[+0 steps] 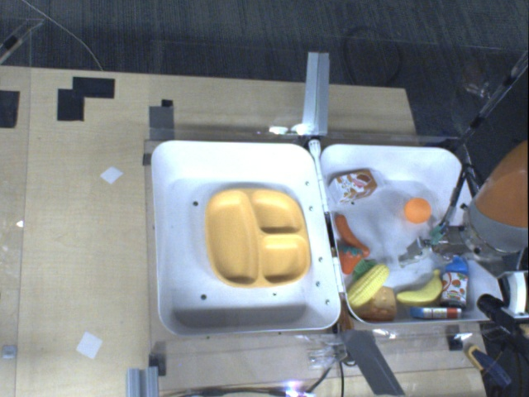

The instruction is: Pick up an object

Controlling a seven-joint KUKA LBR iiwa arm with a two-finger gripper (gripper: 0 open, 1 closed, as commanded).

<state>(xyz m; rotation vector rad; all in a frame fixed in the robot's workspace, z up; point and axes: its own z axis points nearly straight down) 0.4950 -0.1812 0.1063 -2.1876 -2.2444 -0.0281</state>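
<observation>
We see a yellow tray (254,236), split into compartments, lying in the middle of the left bin (178,304). That bin rests on the wooden tabletop (74,246). Black patches (85,96) mark the tabletop beyond the bin's far left corner. A metal post (316,89) stands at its far right corner.

I work in a robotics lab: a plywood bench (74,246) bears black marker patches (83,96), two white bins (173,222) clamped by aluminium brackets (316,89), cables (314,379) trailing, dark carpet (248,15) beyond.
</observation>
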